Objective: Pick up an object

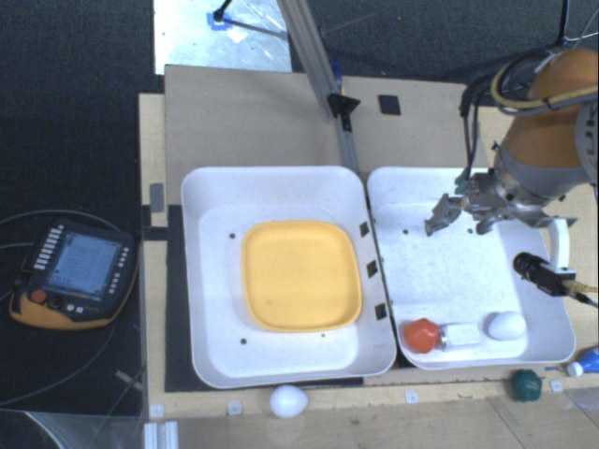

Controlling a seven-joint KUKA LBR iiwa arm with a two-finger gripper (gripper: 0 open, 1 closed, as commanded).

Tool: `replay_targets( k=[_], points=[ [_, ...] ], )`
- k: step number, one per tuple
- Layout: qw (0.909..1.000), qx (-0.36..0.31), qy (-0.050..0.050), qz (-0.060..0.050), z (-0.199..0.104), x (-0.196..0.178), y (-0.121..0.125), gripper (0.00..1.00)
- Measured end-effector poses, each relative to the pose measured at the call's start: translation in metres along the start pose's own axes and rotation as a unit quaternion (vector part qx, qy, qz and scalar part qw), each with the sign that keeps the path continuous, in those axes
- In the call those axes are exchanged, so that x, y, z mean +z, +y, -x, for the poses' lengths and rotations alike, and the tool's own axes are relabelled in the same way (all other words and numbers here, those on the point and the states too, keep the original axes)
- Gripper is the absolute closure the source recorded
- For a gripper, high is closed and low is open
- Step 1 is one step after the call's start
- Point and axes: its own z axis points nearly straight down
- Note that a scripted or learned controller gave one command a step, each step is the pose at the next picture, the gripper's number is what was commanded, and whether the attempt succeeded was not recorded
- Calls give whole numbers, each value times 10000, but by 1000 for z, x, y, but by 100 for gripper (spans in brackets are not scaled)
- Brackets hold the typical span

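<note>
The right bin [412,279] holds a red ball [421,335], a small white bottle-like piece [460,335] lying right beside it, and a white egg-shaped object [506,325], all along its near edge. My gripper [463,219] hangs over the far part of this bin, well apart from those objects. It is open, its two fingers spread, and nothing sits between them. A large yellow plate [301,275] lies flat in the left bin [211,251].
Outside the bins, a white egg [288,400] rests on the bench's front edge. A green ball [525,384] and a blue item [586,364] lie at the front right. A black part [541,273] juts from the arm over the right bin. A teach pendant [71,275] lies far left.
</note>
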Motion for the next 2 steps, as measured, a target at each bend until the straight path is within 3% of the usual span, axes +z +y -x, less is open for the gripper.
replay_targets(
  k=[2],
  points=[
    [10000, -1, 1, -1, -7, 122, 5, 0]
  ],
)
